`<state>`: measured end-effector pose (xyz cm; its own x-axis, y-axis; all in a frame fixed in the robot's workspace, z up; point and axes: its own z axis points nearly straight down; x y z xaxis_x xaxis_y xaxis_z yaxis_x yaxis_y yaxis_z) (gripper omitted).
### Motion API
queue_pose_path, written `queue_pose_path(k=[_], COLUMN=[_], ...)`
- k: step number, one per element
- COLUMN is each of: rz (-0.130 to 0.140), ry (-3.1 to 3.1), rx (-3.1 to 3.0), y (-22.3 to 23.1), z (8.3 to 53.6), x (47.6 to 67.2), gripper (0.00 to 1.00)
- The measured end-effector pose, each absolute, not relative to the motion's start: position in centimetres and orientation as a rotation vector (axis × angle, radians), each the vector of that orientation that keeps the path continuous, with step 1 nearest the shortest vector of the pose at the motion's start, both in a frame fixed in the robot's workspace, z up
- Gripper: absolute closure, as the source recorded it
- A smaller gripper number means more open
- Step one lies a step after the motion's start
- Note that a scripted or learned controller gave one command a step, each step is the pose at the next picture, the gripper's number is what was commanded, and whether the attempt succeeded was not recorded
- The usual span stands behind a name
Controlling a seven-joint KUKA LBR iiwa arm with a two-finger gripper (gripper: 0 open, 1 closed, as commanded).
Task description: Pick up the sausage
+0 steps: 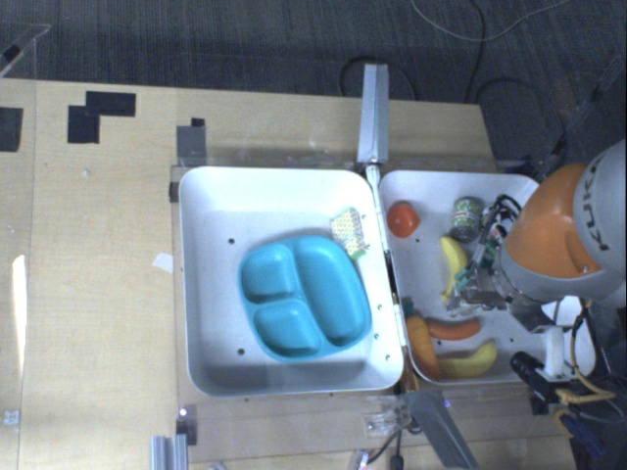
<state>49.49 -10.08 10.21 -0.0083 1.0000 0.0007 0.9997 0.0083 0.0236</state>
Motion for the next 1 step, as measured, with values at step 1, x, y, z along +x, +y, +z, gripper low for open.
queue_pose_path(k=[1], rz=[0.027], ry=[2.218], rx=[2.202], y=[-10.08], z=[10.2], x=[49.48], gripper=[0.0])
